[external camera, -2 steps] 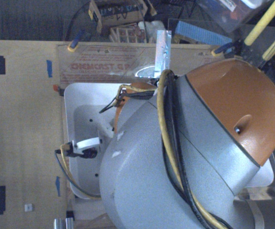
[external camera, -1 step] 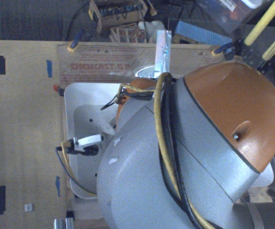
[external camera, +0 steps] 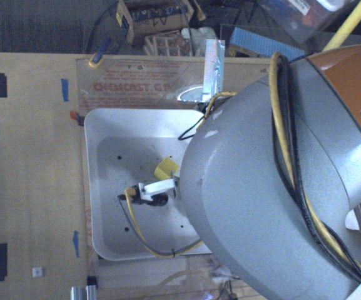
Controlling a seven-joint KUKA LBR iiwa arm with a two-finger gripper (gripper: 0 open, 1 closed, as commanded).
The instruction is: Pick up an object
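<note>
Yellow and small, a blocky object (external camera: 166, 167) lies on the floor of the white bin (external camera: 114, 133) near the middle of the frame, its right side cut off by the grey arm (external camera: 261, 186). The arm's bulk covers the right half of the frame above the pale wooden surface (external camera: 30, 167). It hides the jaws, so I cannot tell whether they are wide or narrow.

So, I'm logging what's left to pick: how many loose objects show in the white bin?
1: a yellow object near the middle of the bin, right beside the arm. The arm covers the bin's right part, so more may be hidden.
</note>
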